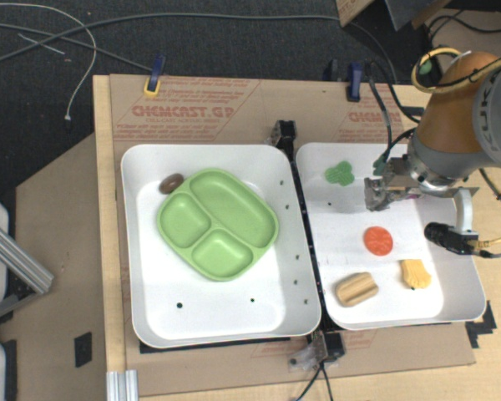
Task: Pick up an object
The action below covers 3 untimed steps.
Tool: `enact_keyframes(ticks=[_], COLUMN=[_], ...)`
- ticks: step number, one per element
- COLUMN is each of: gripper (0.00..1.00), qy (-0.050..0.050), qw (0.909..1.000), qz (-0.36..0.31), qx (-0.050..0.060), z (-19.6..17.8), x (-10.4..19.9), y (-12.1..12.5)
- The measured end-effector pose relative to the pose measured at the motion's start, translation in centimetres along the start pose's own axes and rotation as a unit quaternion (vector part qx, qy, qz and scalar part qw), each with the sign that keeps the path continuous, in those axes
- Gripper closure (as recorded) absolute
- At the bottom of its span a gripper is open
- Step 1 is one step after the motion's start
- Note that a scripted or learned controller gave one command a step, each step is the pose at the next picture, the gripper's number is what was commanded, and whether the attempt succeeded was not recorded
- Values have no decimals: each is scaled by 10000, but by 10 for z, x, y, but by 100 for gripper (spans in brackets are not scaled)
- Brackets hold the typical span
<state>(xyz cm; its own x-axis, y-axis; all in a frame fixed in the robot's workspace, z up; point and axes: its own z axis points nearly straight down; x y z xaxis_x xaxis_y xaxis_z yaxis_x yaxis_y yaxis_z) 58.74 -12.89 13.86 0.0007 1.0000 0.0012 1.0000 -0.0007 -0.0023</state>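
A brown cardboard sheet (234,103) printed with red "CHEMCAST GP" lies under 2 shallow white bins. The left white bin (150,303) holds a green 3-part plate (218,223) and a small brown lump (171,183). In the right white bin (459,303), the tan bread-shaped roll (356,288) points right and slightly up. Near it lie a round orange slice (379,241), a yellow cheese-like chunk (414,273) and a green leafy piece (341,174). The grey gripper (382,192) hangs above the bin; I cannot tell its fingers' state.

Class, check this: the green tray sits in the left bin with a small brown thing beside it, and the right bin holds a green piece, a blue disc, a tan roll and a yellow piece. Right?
Not quite: the disc in the right bin is orange-red, not blue, as the camera view shows. The rest stands.
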Motion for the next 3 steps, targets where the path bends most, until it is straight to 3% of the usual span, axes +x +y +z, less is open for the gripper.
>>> enact_keyframes(ticks=[1,2,3], gripper=[0,100,100], qy=[5,1,-8], qw=[10000,10000,10000], qz=[-4,-1,3], qx=[19,-13,-22], z=[53,38,-10], x=[1,1,-5], y=[-1,1,-6])
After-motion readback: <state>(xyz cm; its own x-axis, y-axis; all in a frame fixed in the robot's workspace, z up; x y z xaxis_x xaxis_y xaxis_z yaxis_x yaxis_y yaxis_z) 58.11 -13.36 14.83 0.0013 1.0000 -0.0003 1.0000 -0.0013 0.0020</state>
